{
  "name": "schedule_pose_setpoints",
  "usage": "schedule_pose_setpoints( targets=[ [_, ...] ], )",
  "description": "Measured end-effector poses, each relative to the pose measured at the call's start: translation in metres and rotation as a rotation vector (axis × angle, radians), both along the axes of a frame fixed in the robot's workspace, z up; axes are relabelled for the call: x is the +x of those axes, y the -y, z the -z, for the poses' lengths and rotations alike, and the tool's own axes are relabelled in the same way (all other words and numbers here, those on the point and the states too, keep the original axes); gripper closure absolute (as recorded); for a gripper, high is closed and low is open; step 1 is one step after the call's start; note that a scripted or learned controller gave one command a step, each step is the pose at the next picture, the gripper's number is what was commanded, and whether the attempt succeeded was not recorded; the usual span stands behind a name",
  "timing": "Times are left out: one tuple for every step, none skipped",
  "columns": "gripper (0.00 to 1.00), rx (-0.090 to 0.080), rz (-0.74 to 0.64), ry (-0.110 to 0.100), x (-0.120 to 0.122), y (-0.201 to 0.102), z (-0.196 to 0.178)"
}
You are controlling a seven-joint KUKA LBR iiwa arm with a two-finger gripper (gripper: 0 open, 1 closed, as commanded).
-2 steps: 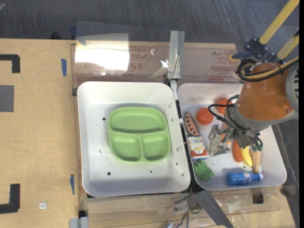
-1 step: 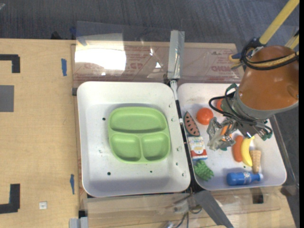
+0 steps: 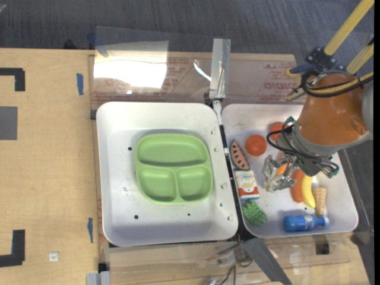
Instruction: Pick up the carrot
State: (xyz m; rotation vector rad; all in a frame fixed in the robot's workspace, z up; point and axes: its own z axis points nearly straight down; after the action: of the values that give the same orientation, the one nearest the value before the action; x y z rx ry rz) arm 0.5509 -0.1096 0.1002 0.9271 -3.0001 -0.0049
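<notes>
Grey hand [image 3: 279,174] low over carrot [image 3: 296,183]

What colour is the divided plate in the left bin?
Light green; the divided plate shows best in the camera view, lying in the white left bin.

green tray [image 3: 174,174], banana [image 3: 308,192], blue bottle [image 3: 304,222]

A robotics lab: plywood worktop [image 3: 47,177] with black marker tape [image 3: 15,79], two white bins [image 3: 113,177], clear plastic screens [image 3: 142,70], grey carpet floor [image 3: 178,8].
</notes>
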Motion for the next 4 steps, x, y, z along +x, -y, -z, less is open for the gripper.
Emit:
schedule_pose_setpoints(
  targets=[
    [1.0, -0.002, -0.231, 0.018, -0.003, -0.062, -0.142],
    [1.0, -0.003, -0.328, 0.005, -0.069, 0.025, -0.121],
    [1.0, -0.008, -0.471, 0.015, -0.06, 0.068, -0.321],
    [1.0, 0.008, -0.483, -0.003, -0.047, 0.113, -0.165]
  ],
)
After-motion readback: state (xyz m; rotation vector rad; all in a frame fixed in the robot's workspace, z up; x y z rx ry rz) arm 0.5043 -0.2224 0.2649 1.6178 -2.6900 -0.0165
